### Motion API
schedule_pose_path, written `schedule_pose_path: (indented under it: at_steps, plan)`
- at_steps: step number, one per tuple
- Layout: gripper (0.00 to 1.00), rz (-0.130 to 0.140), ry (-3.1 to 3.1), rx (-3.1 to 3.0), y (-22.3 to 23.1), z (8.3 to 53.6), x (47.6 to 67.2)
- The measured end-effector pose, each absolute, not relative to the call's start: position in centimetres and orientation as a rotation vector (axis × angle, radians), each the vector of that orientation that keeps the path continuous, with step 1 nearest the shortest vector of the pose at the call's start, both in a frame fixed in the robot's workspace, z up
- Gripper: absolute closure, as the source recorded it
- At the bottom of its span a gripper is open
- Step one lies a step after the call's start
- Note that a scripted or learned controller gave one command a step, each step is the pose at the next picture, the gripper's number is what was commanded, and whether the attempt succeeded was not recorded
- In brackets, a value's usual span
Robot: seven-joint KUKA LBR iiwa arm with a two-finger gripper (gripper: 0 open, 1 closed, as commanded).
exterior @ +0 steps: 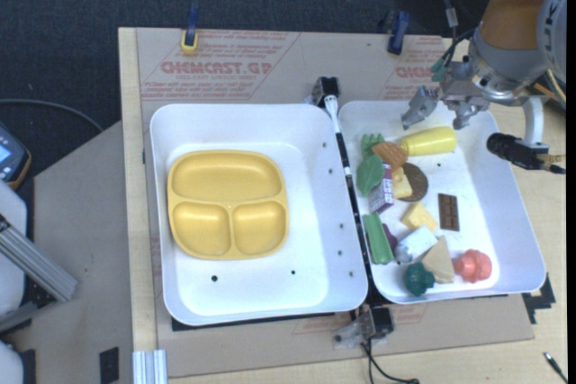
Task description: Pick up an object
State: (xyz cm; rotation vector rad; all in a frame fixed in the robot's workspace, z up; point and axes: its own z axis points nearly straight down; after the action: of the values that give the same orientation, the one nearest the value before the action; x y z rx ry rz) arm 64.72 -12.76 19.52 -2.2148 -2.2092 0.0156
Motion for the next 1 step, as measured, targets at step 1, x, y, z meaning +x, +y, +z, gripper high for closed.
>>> schedule_pose_path:
  at_steps: [1]
  plan:
    - [0.00, 0.001, -2.220, -2.221, -12.74, 20.42, 65.04]
